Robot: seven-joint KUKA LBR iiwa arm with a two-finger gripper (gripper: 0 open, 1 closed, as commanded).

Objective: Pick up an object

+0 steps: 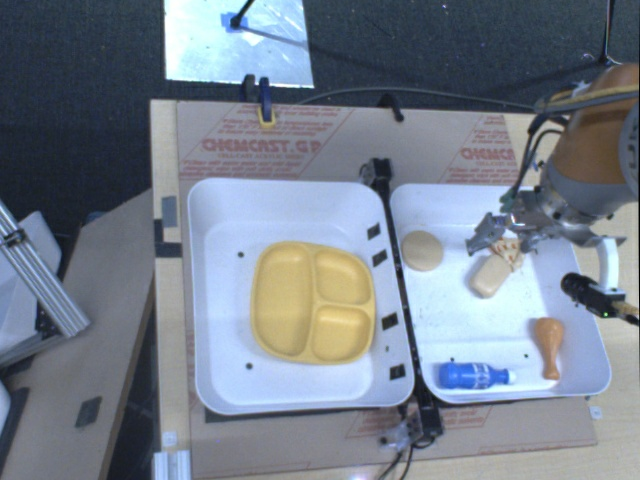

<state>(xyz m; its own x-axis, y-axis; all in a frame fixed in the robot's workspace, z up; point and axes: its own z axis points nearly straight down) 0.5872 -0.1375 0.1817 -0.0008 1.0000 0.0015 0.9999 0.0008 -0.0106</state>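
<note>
Apparently my gripper point(497, 236) hovered spread above the bread-like wedge point(492, 272), holding nothing; I judged it light, soft, best pinched across its narrow middle.

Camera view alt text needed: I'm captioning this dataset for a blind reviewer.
A grey robot arm's claw hovers over a pale bread-like piece in the right white bin, which also contains a round beige bun, a blue bottle and a toy drumstick. The left bin holds a yellow divided plate.
</note>
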